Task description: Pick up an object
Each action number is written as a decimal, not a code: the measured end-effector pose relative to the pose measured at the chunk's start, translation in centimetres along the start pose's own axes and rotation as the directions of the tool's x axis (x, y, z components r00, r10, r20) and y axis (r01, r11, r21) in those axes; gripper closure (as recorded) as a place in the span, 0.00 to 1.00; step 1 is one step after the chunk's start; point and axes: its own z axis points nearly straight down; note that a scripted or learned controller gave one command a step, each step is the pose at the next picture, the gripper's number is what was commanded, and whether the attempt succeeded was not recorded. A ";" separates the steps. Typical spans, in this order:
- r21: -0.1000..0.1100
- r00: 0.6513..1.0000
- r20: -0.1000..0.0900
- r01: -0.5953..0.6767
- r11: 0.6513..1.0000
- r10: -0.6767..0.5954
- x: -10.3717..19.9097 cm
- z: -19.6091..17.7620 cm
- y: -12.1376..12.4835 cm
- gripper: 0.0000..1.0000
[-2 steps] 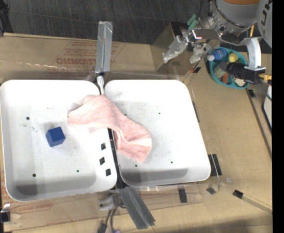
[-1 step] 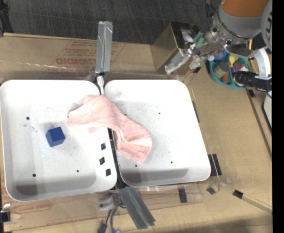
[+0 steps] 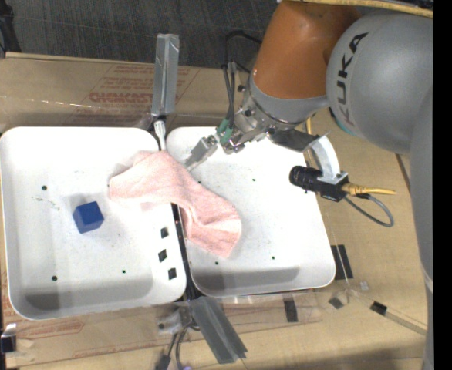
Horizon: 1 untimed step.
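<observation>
Brown cardboard [image 3: 72, 91] lines the bench under two shallow white plastic bins, left bin [image 3: 25, 176] and right bin [image 3: 288, 230]. Over the right bin's far corner hangs the grey two-finger gripper [image 3: 199, 153], whether spread or closed I cannot tell, nothing visibly between its tips. Just below-left of it, a crumpled pink cloth towel [image 3: 187, 199] drapes across the divider, and a small blue cube [image 3: 88, 216] sits well off to its left.

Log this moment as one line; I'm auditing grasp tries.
gripper: above right bin, holding nothing | pink cloth: draped across both bins | blue cube: left bin

Robot lab; KUKA arm [image 3: 349, 60]; white bins [image 3: 25, 268]
</observation>
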 end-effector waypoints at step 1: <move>0.001 0.998 -0.002 0.062 0.998 -0.062 -3.0 10.0 -1.0 0.00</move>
